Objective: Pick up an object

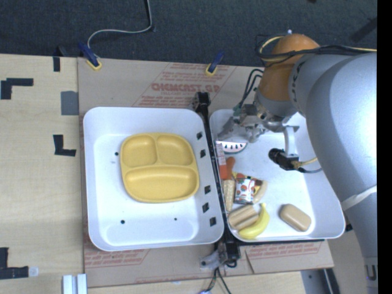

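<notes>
My gripper hangs low over the far left corner of the right bin, beneath the orange wrist band. Right below it lies a small white and red object, which may be touching the gripper. Toward the front along the bin's left side lie an orange carrot-like piece, a pale ridged stick and a red and white carton. At the front lie a hot-dog bun, a yellow banana and a tan bread roll.
The left bin holds a yellow divided plate. A black divider with clips runs between the bins. A black cable plug dangles from the arm over the right bin. The grey arm body covers the bin's right side.
</notes>
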Robot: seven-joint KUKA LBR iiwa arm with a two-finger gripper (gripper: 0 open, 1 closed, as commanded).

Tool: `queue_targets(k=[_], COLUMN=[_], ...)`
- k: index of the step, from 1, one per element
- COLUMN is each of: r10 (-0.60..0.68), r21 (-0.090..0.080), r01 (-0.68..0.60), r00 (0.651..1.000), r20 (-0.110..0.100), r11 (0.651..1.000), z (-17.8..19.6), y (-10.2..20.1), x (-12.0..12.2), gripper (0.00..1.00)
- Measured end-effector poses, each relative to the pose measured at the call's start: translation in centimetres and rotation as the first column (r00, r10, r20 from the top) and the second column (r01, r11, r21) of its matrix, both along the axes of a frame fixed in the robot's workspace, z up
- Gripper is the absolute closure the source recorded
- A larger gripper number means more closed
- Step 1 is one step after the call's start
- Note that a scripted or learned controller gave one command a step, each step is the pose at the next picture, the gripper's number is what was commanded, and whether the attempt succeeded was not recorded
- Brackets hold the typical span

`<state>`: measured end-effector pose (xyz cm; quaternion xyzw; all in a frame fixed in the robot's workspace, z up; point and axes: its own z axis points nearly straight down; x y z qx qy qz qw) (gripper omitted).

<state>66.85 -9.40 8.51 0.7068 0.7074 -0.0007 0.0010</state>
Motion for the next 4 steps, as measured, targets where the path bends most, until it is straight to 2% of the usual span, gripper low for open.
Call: queue_targets(k=[3,4], r10=[0.0,0.0], r21=[-0.001,-0.001], r01=[0.0,0.0], r00=[1.0,1.0], r20=[0.001,0.001], r11=[1.0,1.0], z=[0.02,1.0], y=[-0.16,-0.16], x=[-0.26,-0.25], gripper=[0.0,1.0])
